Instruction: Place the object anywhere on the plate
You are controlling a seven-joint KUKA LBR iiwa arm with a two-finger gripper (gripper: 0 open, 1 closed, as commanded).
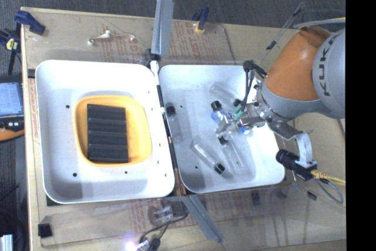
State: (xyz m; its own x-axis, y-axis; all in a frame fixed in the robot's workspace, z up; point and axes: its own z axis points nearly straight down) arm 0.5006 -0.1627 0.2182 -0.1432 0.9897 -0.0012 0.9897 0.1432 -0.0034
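- Two white bins sit side by side on the tabletop (70,217): the left bin (53,126) and the right bin (188,82).
- Legible writing: the letters "KUK" in dark print on the grey arm (329,76) housing at the right edge. Faint red print on the tabletop surface cannot be read.
- The left bin holds the yellow plate (138,132), with a black ribbed block (107,132) lying on its centre.
- The right bin holds several clear vials with dark caps. One vial (208,156) lies near the bin's front, another vial (222,92) lies toward the back, and a small dark cap (170,109) lies by the left wall.
- Blue clamps (201,16) grip the tabletop's far edge; a metal bar (161,23) stands between the bins at the back.
- The arm reaches in from the right, orange band above the wrist, wrist angled down over the right bin.
- The end effector (230,126) is low among the vials in mid-bin; whether its fingers are wide, narrow or holding a vial cannot be told.
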